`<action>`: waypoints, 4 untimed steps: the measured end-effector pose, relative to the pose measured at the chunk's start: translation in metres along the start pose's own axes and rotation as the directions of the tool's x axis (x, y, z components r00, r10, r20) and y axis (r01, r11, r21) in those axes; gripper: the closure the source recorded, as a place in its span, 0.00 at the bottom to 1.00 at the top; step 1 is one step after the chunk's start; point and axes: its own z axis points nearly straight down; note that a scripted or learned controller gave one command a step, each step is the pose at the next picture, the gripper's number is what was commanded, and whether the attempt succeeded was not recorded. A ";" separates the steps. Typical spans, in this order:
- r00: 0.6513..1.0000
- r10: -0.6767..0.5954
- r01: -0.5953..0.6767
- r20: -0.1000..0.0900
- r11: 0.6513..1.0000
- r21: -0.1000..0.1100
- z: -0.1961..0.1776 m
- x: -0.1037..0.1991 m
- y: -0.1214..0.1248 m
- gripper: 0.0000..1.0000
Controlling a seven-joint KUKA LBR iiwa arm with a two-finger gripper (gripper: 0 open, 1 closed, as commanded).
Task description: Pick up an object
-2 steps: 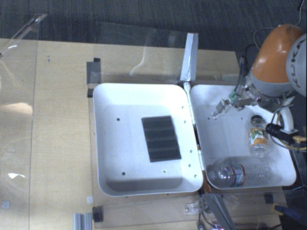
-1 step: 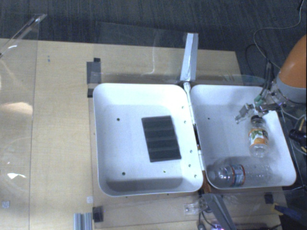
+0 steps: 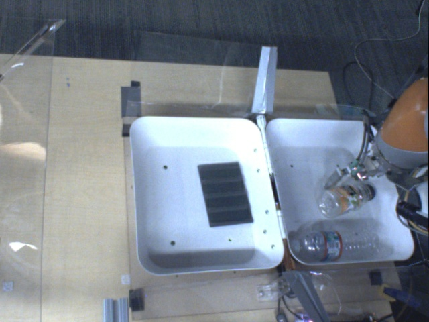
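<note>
A black ridged rectangular pad [image 3: 225, 193] lies flat in the middle of the left bin [image 3: 154, 180]. In the right bin [image 3: 301, 146], a clear plastic bottle with a red and blue label [image 3: 333, 244] lies on its side along the front wall. A smaller clear bottle with an orange-brown patch [image 3: 343, 199] lies tilted just behind it. My gripper [image 3: 352, 173] hangs low over the right bin, right above the upper end of the smaller bottle. The orange band of the arm [image 3: 407, 123] sits above it at the right edge.
A metal post [image 3: 265, 79] stands at the back where the two bins meet. Black brackets [image 3: 131, 99] sit at the left bin's back corner. Cables [image 3: 402, 213] trail by the right bin's right side. A clear panel covers the bench at the left.
</note>
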 end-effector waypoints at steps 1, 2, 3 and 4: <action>1.000 -0.002 0.002 0.003 1.000 -0.006 -0.012 0.000 0.002 1.00; 0.987 -0.164 0.164 -0.001 0.987 0.000 -0.088 0.053 0.023 1.00; 0.987 -0.163 0.163 -0.001 0.987 0.000 -0.088 0.053 0.023 0.00; 0.962 -0.274 0.274 0.000 0.962 0.000 -0.037 0.011 0.079 0.00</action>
